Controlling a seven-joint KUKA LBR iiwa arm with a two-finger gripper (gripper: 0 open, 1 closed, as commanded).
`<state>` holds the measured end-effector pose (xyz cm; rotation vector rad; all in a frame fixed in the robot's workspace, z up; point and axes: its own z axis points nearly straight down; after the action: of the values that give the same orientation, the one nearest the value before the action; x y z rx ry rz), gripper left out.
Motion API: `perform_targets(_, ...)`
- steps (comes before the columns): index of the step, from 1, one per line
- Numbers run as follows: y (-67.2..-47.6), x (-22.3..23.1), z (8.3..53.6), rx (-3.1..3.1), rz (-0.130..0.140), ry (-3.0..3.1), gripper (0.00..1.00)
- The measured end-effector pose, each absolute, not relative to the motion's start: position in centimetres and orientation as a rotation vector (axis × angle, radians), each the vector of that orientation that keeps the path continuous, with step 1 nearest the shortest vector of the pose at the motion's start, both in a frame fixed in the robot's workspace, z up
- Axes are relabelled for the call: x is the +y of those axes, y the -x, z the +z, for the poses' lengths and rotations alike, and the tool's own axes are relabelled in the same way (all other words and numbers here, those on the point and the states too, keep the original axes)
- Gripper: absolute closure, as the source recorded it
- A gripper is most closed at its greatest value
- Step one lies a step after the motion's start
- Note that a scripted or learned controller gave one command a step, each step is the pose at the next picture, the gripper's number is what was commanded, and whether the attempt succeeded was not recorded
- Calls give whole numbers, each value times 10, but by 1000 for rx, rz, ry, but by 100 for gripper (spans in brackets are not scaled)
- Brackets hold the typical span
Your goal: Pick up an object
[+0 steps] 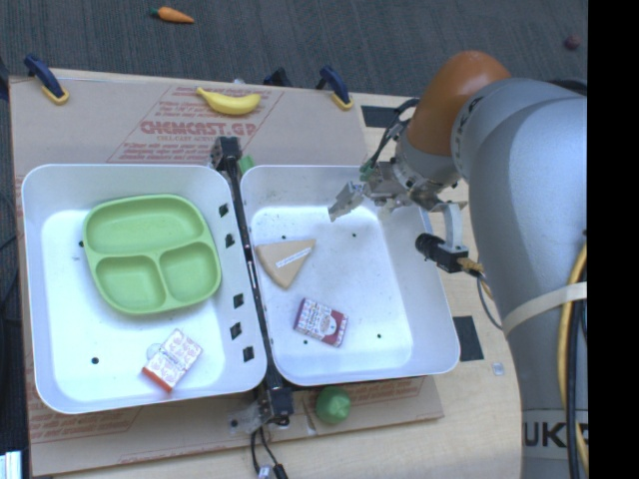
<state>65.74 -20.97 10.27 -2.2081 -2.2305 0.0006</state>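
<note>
Target candidates: right bin (429, 307) holds a tan wedge (283, 261) with a pale label, and a small red-and-white packet (320, 321) just in front of it. Both lie flat on the bin floor, apart from each other and off the walls, so either looks reachable from above.
Wedge look: triangular, flat, point toward the divider between bins.
Packet look: small rectangular, printed face up, slightly skewed.
Tool: tool (346, 204) hangs over the right bin's far corner, well apart from both items; nothing between its tips. Open or closed: can't tell from here.
Why there: my read, it's staged above the bin before a descent; pick not yet made.
Left bin: left bin (40, 297) has a green divided plate (151, 250) and another small packet (172, 358).
Outside bins: banana (229, 99) on the cardboard behind, green ball (333, 404) at the desk's front edge.
</note>
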Motion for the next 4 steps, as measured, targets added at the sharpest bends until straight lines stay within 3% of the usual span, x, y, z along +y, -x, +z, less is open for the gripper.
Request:
perform_targets(1, -658, -209, 114, -2234, 0, 2205, 100)
perform_targets(2, -658, -209, 113, -2234, 0, 2204, 0)
perform_targets(3, -659, -209, 124, -2237, -1, 2202, 100)
perform_targets(4, -659, -209, 124, -2238, -1, 2201, 0)
